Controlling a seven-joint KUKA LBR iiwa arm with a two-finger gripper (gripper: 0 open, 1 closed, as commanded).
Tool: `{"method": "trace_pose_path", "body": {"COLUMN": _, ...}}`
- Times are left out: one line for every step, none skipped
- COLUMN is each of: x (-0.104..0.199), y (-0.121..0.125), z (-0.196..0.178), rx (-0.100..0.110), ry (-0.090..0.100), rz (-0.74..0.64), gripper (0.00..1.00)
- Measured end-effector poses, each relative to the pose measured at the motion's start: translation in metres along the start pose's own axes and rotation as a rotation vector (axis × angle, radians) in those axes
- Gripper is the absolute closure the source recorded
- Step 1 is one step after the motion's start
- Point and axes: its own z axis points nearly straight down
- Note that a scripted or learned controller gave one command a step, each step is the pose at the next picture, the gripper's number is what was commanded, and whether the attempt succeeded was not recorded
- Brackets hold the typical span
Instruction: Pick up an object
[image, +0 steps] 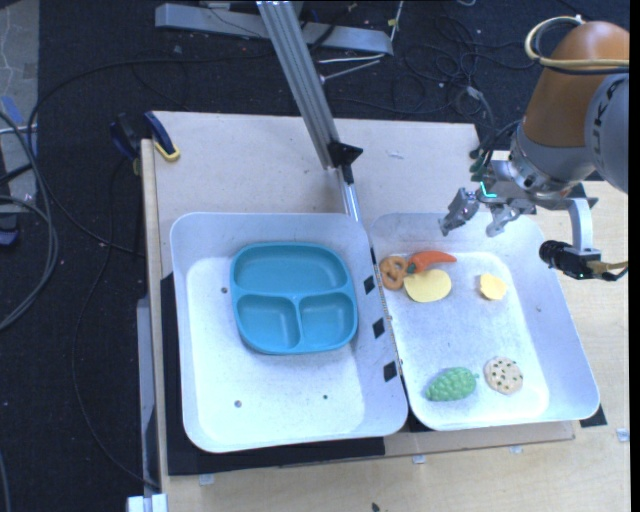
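My two-finger gripper (478, 213) hangs with its fingers spread and nothing between them, above the far edge of the right shallow white bin (560, 345). So the pick is not yet made. 6 candidates lie in that bin: an orange carrot-shaped toy (432, 260), a brown pretzel (393, 271), 2 yellow pieces, a green lumpy toy (450, 384) and a chocolate-chip cookie (503, 375). Descent, closing and lifting remain.

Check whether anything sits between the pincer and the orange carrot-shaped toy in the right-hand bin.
Nothing visible does. The pincer hangs over the far edge of the right-hand white bin, and the orange carrot-shaped toy lies a little nearer the camera and to the left. Only bare bin floor lies between them. The brown pretzel and yellow disc lie beyond the carrot.
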Motion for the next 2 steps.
{"method": "trace_pose_path", "body": {"x": 0.000, "y": 0.001, "z": -0.001, "rx": -0.002, "ry": 0.000, "rz": 0.000, "gripper": 0.00}}
{"method": "trace_pose_path", "body": {"x": -0.002, "y": -0.002, "z": 0.063, "rx": 0.004, "ry": 0.001, "rz": 0.001, "gripper": 0.00}}
